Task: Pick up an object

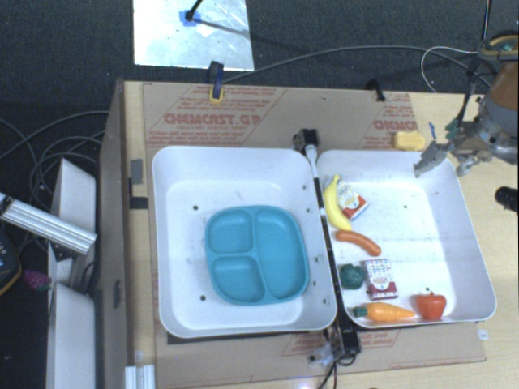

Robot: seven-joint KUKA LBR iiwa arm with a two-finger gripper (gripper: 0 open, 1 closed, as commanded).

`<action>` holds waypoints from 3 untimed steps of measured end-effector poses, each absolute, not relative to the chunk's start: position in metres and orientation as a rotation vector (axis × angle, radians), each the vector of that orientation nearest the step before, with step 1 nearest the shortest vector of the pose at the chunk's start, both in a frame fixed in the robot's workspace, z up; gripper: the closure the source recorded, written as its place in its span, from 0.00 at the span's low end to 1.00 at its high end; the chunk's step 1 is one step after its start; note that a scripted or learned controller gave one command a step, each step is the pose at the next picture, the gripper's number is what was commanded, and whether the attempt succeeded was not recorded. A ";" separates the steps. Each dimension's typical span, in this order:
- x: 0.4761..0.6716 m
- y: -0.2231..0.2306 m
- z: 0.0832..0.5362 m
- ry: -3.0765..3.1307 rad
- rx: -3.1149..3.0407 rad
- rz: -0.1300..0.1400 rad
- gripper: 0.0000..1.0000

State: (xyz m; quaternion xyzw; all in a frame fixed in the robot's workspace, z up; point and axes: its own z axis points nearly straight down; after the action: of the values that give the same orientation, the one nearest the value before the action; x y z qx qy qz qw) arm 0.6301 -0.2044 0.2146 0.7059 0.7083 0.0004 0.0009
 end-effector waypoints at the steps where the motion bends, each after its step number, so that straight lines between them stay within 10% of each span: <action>1: 0.583 -0.146 0.185 2.227 2.216 0.001 0.00; 2: 0.540 -0.119 0.147 2.223 2.220 0.000 0.00; 3: 0.537 -0.089 0.085 2.224 2.218 0.001 0.00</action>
State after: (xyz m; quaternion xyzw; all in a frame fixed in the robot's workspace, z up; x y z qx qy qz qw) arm 0.5375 -0.0892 0.0847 0.7061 0.7081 0.0003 0.0002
